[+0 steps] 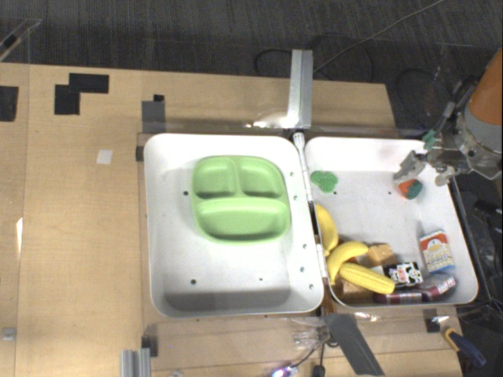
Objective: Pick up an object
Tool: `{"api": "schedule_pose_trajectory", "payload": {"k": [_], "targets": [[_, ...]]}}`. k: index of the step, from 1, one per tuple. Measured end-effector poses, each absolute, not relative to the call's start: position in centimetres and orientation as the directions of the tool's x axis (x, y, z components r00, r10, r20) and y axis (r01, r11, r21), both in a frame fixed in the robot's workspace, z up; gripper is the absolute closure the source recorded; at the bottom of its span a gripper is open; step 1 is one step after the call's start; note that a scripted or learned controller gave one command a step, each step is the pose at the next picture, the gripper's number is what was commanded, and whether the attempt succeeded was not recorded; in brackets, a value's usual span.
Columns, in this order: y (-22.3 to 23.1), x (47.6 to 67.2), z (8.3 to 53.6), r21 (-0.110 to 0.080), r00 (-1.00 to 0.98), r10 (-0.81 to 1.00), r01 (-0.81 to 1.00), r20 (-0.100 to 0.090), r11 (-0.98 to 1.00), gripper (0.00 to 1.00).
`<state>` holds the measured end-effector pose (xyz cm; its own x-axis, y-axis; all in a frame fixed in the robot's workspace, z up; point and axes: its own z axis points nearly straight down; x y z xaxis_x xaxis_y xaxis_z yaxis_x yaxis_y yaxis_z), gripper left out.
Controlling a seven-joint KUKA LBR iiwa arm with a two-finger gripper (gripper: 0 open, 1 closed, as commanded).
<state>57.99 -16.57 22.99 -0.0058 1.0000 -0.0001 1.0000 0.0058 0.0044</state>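
Lower right of frame: the right white plastic bin (440, 210) holds a heap along its near wall, comprising yellow bananas (339, 251), a yellow corn cob (366, 277), a tan block (382, 254), a small black-and-white carton (405, 273) and a red-and-white box (435, 250). Mid-bin, a green crumpled item (324, 181) lies apart. Upper right, the grey two-finger gripper (421, 174) stands with fingers spread, straddling a small orange-and-green object (409, 188) without clamping it. Left bin (169, 234) bears a green compartmented tray (239, 197).
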Motion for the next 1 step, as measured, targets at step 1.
{"api": "schedule_pose_trajectory", "payload": {"k": [1], "targets": [[-20.5,63.15,13.59,0.005,0.115,0.993,0.993,0.0,-0.115,0.0]]}}
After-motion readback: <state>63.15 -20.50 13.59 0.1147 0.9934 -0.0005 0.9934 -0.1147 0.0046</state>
